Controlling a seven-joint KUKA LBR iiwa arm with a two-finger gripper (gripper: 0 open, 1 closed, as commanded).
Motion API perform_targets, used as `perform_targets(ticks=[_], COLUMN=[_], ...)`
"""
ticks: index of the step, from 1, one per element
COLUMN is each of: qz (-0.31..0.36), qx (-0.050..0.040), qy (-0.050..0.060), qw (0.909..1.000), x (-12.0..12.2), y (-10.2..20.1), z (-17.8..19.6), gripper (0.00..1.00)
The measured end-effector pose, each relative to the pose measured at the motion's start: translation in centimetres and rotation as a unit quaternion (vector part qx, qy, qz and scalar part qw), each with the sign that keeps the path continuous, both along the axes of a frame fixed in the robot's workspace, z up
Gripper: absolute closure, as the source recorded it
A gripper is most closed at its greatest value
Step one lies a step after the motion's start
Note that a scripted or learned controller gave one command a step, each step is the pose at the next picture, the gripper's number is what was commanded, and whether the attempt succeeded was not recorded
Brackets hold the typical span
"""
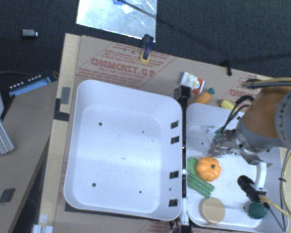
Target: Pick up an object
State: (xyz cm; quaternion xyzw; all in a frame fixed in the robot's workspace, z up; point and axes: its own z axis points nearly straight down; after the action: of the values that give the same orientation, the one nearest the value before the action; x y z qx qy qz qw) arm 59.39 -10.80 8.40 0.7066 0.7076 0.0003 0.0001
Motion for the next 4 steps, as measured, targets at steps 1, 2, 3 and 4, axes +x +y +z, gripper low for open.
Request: perform_targets(ticks=[1, 2, 3, 4], qz=[0.000, 0.002, 0.000, -0.001], qx=[0.0000, 0.0003, -0.0002, -0.0008], qy=[0.000, 0.000, 0.000, -0.001], qw=[1.0000, 1.0000, 1.0000, 1.0000], x=[-0.4, -0.9, -1.4, -5.6], y=[-0.5, 1.5, 0.7, -1.2], z=[0.1, 0.0, 0.0, 5.9], gripper=[1.00, 1.00, 1.00, 1.00])
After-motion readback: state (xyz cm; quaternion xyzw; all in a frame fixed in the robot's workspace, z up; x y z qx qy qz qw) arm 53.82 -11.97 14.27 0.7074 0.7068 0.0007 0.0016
